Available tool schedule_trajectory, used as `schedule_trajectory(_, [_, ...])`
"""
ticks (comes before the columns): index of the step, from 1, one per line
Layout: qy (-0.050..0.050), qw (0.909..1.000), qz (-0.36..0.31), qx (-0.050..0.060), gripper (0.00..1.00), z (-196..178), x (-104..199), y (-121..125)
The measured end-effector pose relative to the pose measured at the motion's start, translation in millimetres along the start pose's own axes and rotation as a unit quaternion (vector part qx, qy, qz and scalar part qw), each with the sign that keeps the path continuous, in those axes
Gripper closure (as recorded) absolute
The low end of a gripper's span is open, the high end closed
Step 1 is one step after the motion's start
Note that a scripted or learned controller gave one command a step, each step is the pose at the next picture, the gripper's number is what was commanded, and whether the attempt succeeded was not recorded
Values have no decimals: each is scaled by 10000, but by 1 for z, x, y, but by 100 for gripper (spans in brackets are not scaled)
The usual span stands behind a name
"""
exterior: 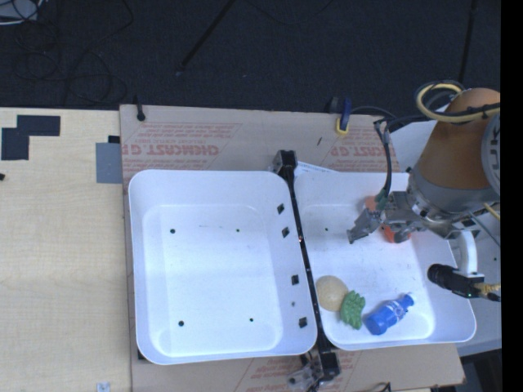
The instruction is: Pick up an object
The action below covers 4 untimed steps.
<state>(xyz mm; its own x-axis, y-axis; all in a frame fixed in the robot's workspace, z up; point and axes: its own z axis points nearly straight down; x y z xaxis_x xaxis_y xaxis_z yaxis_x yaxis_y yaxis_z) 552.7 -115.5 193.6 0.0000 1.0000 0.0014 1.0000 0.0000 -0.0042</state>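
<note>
Your pincer [368, 221] sits low over the right bin [445, 329], in that bin's far half, reaching in from the right. You see one dark grey finger [358, 229] slanting down and to the left, with its tip close to the bin floor. An orange-red object [398, 233] shows just right of that finger, tucked under the wrist; you can't tell whether it's between the fingers or lying on the floor beneath them. Can't tell how wide the pincer stands either, the wrist body hides most of it.

Closest to the camera, and so nearer than the pincer and well apart from it, three pick candidates lie along the right bin's near wall. The blue bottle [387, 314] lies on its side, below and slightly right of the pincer, cap end pointing up-right. Just left of the bottle and touching it is the green toy [353, 309]. Left again, touching the green toy, is the beige round object [330, 291], near the divider between the bins.

The left bin [143, 219] lies well to the pincer's left.

Behind the pincer, toward the far edge, you have the cardboard sheet [212, 141] under both bins, with red print on it, and a yellow-and-blue clamp [342, 118] on its far edge. The grey arm with its orange band [458, 149] rises to the pincer's right.
</note>
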Motion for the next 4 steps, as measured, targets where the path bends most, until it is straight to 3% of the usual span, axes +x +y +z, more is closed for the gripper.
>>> schedule_trajectory(1, [-7,10000,11,10,0,56,-43,7])
schedule_trajectory(2, [-43,10000,13,-85,0,-72,-91,27])
schedule_trajectory(3, [8,10000,-1,37,0,64,-96,46])
schedule_trajectory(4, [-3,10000,2,-8,0,56,-97,48])
